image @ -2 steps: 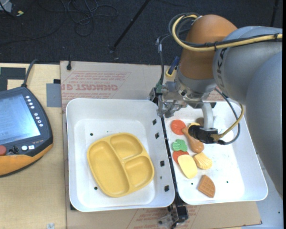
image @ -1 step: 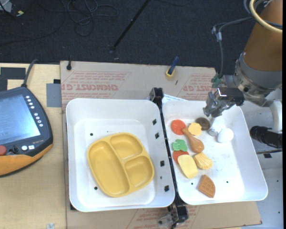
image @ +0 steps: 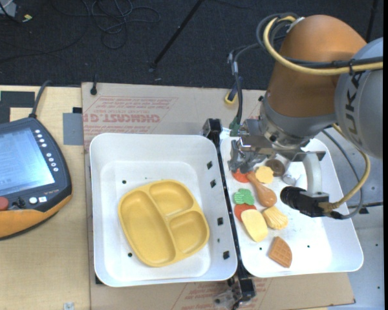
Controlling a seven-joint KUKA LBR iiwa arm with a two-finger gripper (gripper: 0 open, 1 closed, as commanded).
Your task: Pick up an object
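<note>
Because the toys cluster against the left wall of the right bin (image: 349, 250), a pick here looks likely to fail by crowding. In the camera view the gripper (image: 246, 152) hangs over that bin's far left corner, close to the wall it shares with the left bin (image: 103, 160). Whether it is released or clenched cannot be told, as the wrist hides its tips, and nothing is seen held.

The drumstick (image: 262, 189) lies just on the near side of the gripper, slanting towards the bin's middle. A green piece (image: 244, 197) and a red piece (image: 244, 209) touch it on the wall side. A yellow wedge (image: 253, 225) and a ridged piece (image: 276, 218) sit beside each other, nearer the front. A brown piece (image: 280, 252) lies alone near the front edge.

A straight drop could catch the wall, or push two toys together so that neither seats. The rounded drumstick would probably roll or squirt out of a closing grip.

Open room lies along the right bin's right side and front right corner. The brown piece has the clearest approach. The left bin carries a yellow plate (image: 161, 221), with bare floor along its far edge.
</note>
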